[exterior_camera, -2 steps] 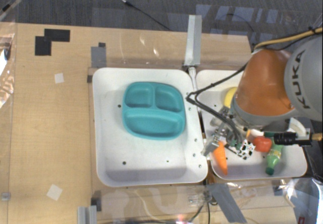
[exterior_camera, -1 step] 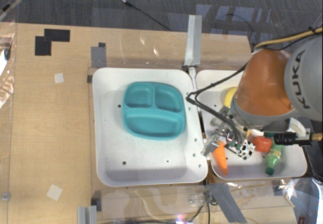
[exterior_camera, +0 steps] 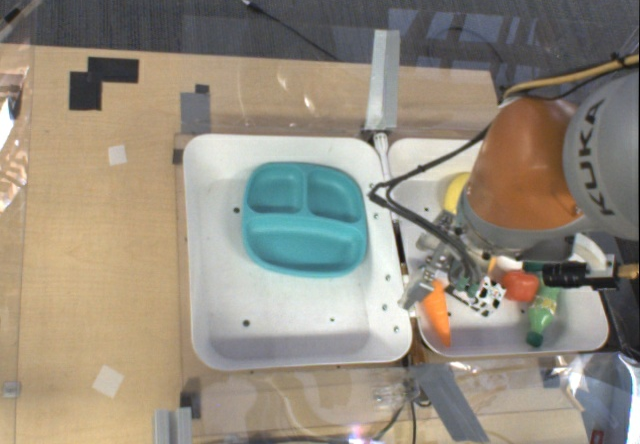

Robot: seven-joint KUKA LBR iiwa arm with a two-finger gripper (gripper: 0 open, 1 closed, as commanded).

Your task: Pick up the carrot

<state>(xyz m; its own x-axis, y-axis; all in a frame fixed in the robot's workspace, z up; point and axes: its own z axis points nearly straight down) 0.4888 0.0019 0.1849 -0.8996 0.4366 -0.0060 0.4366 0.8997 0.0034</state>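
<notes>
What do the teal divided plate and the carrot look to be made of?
Teal divided plate: probably moulded plastic, with a smooth, even colour and soft sheen on its rounded rims. Carrot: likely a plastic toy, uniformly bright orange and smooth; too small to be certain.

The carrot (exterior_camera: 437, 313) is bright orange. A teal divided plate (exterior_camera: 303, 219) lies in the white left bin (exterior_camera: 215, 262). In the white right bin (exterior_camera: 575, 332) lie a red item (exterior_camera: 520, 285), a green item (exterior_camera: 540, 321), a yellow one (exterior_camera: 455, 194) and a black-and-white speckled piece (exterior_camera: 484, 298). The surface (exterior_camera: 90, 262) is pale tan wood with black patches (exterior_camera: 100, 82). The arm (exterior_camera: 530, 167) is grey with an orange band.
</notes>
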